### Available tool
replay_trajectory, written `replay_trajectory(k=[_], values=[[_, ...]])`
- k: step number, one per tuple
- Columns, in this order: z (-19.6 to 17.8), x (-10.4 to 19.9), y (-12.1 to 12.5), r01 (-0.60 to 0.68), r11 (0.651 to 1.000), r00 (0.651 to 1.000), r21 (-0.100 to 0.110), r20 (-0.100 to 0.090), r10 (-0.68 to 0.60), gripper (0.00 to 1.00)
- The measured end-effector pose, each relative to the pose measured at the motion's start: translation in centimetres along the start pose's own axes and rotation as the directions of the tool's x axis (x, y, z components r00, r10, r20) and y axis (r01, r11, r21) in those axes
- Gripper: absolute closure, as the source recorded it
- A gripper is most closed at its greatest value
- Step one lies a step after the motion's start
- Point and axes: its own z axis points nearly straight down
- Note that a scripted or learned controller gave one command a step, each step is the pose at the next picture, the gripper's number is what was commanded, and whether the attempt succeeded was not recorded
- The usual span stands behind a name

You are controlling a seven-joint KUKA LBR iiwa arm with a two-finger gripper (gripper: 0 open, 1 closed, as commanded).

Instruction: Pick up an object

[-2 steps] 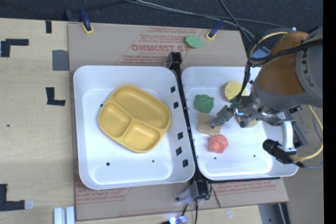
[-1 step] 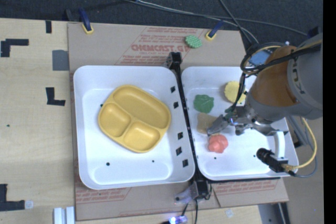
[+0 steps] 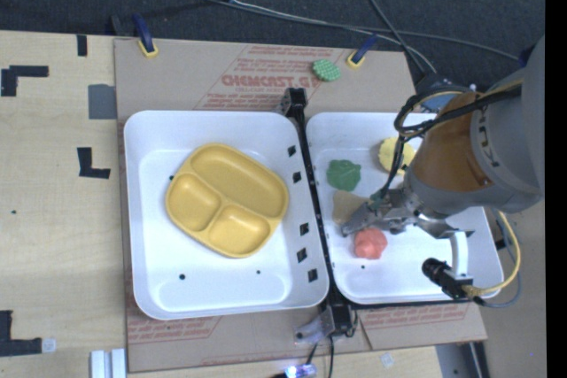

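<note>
The gripper [image 3: 365, 219] was seen low in the right bin [image 3: 354, 130], just above a red lump [image 3: 371, 243] lying near the bin's middle. Its fingers were spread apart, and nothing was held between them. A green lump [image 3: 344, 174] was seen just beyond it, and a yellow divided plate [image 3: 227, 199] was seen in the left bin [image 3: 146, 190].
</note>
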Motion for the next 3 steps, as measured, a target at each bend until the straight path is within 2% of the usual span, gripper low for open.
replay_trajectory(k=[1, 3], values=[[-1.2, 0.0, 0.1, 0.0, 1.0, 1.0, -0.003, 0.002, 0.0, 1.0], [-12.8, 0.0, 0.4, 0.0, 1.0, 1.0, -0.006, 0.0, 0.0, 1.0]])
